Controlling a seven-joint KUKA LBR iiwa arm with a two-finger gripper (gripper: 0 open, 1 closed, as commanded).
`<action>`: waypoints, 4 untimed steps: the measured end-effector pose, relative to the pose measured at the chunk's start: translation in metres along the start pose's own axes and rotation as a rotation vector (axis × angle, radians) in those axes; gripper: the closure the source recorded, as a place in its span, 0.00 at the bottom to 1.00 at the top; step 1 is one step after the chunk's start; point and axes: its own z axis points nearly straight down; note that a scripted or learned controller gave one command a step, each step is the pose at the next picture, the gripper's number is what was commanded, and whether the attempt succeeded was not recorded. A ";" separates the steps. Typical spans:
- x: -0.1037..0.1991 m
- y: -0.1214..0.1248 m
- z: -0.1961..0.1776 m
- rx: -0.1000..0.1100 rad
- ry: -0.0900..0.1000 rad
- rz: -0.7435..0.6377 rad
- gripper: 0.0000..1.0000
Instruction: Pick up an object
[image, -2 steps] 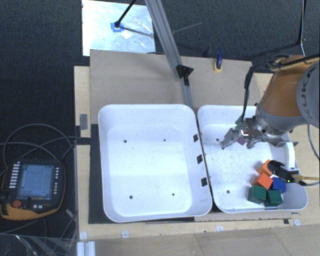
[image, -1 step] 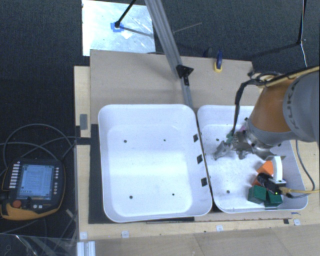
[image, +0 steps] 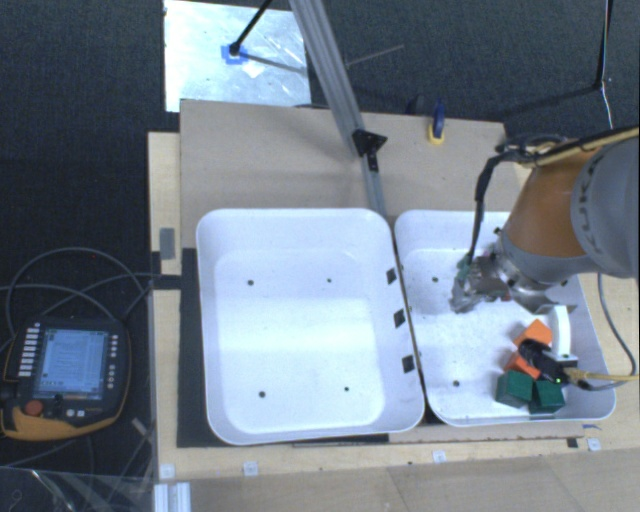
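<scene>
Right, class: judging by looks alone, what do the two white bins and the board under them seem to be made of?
Left bin and right bin: probably moulded plastic, smooth with a slight sheen; rounded corners and soft rolled rims suggest it. Board: looks like cardboard or fibreboard, matt tan, flat with cut straight edges. The look alone leaves which one open.

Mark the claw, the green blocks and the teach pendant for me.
claw (image: 466, 297): camera view, its tip over the right bin.
green blocks (image: 531, 390): camera view, top of the pile.
teach pendant (image: 74, 362): camera view, its screen.
</scene>
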 end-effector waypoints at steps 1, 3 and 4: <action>-0.006 0.009 -0.048 -0.004 -0.002 0.000 1.00; -0.003 0.007 -0.137 -0.004 -0.002 -0.002 1.00; 0.046 0.007 -0.137 0.001 0.001 -0.007 1.00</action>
